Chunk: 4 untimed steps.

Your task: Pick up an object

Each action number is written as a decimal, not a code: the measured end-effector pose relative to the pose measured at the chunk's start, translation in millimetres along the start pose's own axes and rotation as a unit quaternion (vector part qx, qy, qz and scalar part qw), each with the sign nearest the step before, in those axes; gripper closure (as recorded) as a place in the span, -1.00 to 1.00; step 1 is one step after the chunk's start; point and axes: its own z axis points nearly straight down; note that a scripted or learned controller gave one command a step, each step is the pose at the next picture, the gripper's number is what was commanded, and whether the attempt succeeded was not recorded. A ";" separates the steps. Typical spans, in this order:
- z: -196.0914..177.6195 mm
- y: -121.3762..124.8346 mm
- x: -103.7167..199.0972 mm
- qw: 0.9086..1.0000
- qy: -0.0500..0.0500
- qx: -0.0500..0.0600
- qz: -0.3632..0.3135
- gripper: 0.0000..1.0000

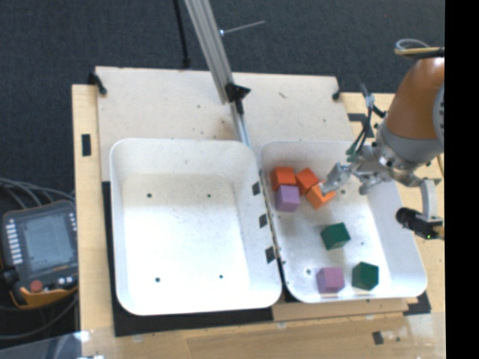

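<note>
Orange blocks cluster at the upper left of the right bin (404, 275): one orange cube (283, 176), a second (307, 179) beside it, and a third orange block (320, 195) touching the gripper (334, 179); whether its fingers pinch anything I cannot tell; a purple cube (288, 197) sits just below; two green cubes (335, 235) (365, 275) and another purple cube (330, 279) lie nearer the front; the left bin (123, 155) lies alongside

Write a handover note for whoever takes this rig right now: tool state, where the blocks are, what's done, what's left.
Tool: low over the right bin, by the orange blocks; grip state unreadable.
Blocks, all in the right bin: three orange ones clustered at the top left with a purple block; a green block mid-bin; a purple block and a green block near the front.
Done: no block seen lifted.
Left: grasp one and lift.
</note>
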 end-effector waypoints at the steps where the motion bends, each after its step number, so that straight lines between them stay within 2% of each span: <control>1: 58.9 -1.5 -9.8 1.000 0.000 0.000 0.000 -1.00; 2: 99.9 -0.5 -11.1 1.000 -0.001 -0.004 0.000 -1.00; 3: 86.1 0.9 -12.7 1.000 -0.001 -0.007 0.004 1.00; 4: 33.5 9.2 -6.7 1.000 -0.001 -0.006 -0.002 1.00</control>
